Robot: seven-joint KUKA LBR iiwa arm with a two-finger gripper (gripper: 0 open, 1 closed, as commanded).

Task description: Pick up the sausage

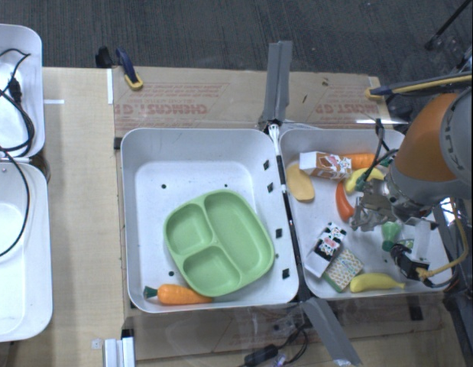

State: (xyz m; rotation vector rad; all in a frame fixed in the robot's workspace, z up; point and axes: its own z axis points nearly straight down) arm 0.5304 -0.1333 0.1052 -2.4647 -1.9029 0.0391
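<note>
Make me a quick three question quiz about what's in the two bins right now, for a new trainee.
1. True or false: the green tray lies in the left bin.
2. Which bin holds the sausage?
3. What lies against the left bin's front wall, beside the tray? A) banana B) carrot C) carton

Key:
1. True.
2. The right bin, just left of the gripper.
3. B. The banana and carton are in the right bin.
</note>
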